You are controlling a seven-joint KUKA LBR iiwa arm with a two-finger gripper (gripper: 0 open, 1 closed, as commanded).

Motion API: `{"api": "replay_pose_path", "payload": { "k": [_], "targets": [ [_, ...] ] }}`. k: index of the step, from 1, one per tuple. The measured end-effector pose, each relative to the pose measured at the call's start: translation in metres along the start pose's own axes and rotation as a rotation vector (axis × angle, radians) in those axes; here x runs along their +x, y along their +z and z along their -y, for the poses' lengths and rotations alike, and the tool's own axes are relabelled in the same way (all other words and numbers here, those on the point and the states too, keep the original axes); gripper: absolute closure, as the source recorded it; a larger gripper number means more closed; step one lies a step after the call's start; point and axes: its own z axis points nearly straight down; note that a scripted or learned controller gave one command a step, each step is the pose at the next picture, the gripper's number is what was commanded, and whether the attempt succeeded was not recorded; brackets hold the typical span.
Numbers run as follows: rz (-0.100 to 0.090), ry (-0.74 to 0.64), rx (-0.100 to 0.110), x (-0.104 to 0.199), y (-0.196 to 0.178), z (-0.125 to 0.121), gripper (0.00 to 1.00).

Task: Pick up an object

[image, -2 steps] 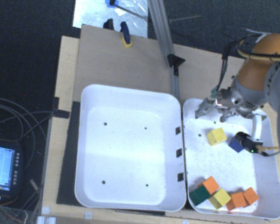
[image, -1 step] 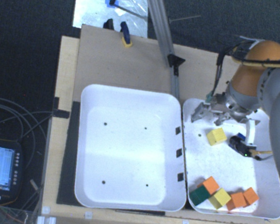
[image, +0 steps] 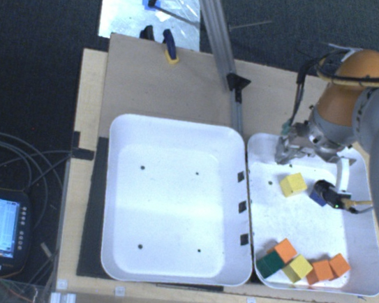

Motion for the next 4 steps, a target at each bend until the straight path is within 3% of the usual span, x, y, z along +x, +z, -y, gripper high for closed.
{"api": "replay_pose_path", "payload": {
  "k": [1, 3, 4],
  "targets": [
    [-0.001, 0.003, -0.001, 0.000, -0.044, -0.002, 1.00],
    [0.000, 0.003, -0.006, 0.000, -0.176, -0.006, 1.00],
    [-0.002, -0.001, 0.004, 0.049, -0.156, 0.005, 1.00]
  ]
}}
